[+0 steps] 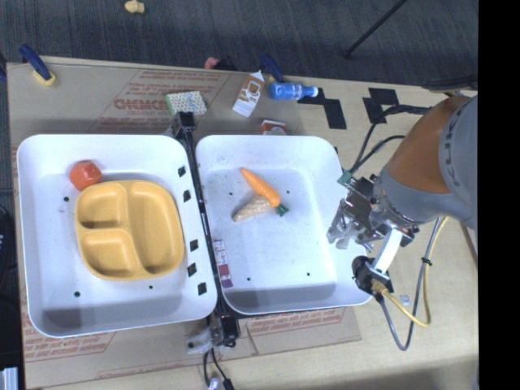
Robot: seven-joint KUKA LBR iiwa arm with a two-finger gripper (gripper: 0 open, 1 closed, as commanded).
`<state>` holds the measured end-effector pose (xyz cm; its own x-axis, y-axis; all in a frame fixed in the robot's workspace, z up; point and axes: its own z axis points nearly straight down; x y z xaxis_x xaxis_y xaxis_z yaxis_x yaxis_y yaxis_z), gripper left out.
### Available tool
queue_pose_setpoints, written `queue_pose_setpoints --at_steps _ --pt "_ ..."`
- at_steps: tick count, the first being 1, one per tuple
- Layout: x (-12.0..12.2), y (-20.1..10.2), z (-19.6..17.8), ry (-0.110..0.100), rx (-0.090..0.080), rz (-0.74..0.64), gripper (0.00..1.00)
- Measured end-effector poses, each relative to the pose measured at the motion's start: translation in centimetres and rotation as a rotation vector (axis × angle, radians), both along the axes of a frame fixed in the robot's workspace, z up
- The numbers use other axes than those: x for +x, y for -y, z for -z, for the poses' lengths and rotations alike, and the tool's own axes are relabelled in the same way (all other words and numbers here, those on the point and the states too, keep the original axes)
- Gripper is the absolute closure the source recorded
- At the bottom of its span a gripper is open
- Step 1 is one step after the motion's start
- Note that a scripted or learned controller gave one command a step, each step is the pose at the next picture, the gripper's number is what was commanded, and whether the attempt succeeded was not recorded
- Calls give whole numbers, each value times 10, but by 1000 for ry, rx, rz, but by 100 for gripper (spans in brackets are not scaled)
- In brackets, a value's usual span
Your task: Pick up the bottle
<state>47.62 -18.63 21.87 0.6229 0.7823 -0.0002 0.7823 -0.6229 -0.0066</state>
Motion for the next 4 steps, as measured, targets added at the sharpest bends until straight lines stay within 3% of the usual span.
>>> queue_pose_setpoints --at_steps 1,2,3,4 --pt "0 -9 -8 1 -3 296 100" --pt "0 2 24 -4 -1 527 100" --pt "0 -13 4 -1 -4 689 100" --pt "0 25 10 -1 -3 692 100"
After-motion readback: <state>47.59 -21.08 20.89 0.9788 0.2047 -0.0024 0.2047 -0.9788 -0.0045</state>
